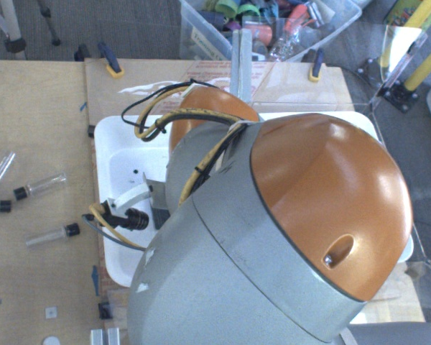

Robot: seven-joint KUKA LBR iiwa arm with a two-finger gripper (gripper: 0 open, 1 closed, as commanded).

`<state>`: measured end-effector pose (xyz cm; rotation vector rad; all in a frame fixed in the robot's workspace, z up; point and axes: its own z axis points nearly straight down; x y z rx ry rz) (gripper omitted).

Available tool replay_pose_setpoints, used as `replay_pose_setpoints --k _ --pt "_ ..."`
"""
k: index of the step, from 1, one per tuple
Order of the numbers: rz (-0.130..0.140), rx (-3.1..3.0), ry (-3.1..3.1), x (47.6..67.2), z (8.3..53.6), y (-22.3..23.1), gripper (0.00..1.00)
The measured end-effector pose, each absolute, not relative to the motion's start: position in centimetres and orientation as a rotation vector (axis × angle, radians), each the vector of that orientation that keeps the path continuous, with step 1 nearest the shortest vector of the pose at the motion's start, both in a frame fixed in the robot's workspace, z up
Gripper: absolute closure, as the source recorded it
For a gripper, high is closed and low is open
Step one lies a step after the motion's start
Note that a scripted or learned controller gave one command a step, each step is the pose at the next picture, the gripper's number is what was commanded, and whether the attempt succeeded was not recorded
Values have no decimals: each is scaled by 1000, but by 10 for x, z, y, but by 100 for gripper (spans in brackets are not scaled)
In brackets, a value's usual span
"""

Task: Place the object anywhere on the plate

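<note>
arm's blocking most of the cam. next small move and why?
Probably lift the arm straight up a little before committing. Its grey-and-orange body covers nearly all of the white bin, so neither plate nor object can be confirmed from here.

A bulky grey robot arm (pixel 223 264) with smooth rounded casings. A glossy orange dome cap (pixel 330 200) bears one small oval recess. Black and yellow cables (pixel 165 117) loop along its upper side toward a black fitting (pixel 133 220).

Bright, even light; soft glare on the arm (pixel 323 192).
</note>
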<state>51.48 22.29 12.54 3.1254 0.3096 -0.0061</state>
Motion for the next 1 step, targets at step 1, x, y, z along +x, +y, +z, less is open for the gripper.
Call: replay_pose_setpoints --k 1 --pt "-13 3065 701 478 232 95 100"
